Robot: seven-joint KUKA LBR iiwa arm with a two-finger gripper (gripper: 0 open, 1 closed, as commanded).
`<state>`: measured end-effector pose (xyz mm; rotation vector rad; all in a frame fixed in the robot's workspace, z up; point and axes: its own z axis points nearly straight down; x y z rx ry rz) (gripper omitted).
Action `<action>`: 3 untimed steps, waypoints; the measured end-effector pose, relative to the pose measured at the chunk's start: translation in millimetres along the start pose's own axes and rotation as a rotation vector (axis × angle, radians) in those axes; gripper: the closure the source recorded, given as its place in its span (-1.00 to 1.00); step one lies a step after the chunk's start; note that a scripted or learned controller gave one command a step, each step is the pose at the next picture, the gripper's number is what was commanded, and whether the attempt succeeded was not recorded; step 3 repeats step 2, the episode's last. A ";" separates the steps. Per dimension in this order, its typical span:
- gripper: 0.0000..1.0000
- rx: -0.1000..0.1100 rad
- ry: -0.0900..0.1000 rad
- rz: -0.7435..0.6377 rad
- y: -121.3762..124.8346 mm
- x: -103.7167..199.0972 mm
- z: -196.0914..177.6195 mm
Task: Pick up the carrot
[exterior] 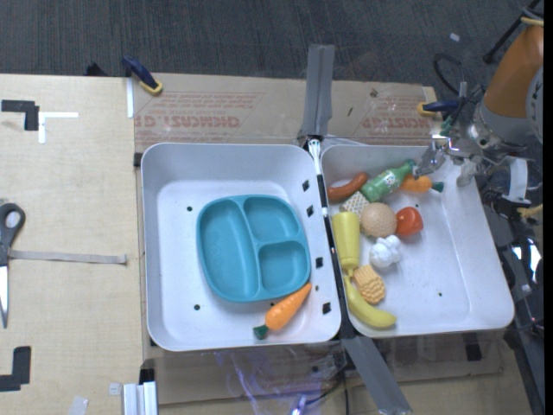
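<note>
- Two shallow white bins sit side by side on the bench, the left bin [160, 232] and the right bin [471, 266], their inner walls touching along the middle.
- Left bin: a teal divided plate [251, 249] lies at its centre, three compartments showing.
- The carrot [287, 309] lies in the left bin near its front edge, towards the front right corner. Its orange body runs on a slant, the thick end just beside the plate's front right rim and the green tip pointing to the front wall. Nothing grips it.
- Right bin: a heap of toy food gathers along its left side. A sausage [347, 186] and a green bottle [387, 181] lie near the back wall, with a small orange piece [418, 183] just beside the bottle.
- Further forward are a yellow bottle [346, 240], a tan ball [378, 220], a tomato [409, 221], a white garlic bulb [385, 252] and a banana [370, 309] by the front wall.
- The gripper [436, 156] hangs over the back right part of the right bin, close above the small orange piece and well apart from the carrot.
- Whether it is released or clenched I cannot tell; the metal parts blur together.
- The arm [518, 76] comes in at the right, orange band uppermost.
- Scissors [7, 249] lie on the bench at its far left edge.
</note>
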<state>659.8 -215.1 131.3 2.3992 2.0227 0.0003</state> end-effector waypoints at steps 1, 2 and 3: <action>-1.00 0.011 0.007 -0.083 -1.9 7.6 36.8; 1.00 0.011 0.001 -0.080 -2.9 3.1 29.4; 1.00 0.011 0.001 -0.080 -2.9 3.1 29.4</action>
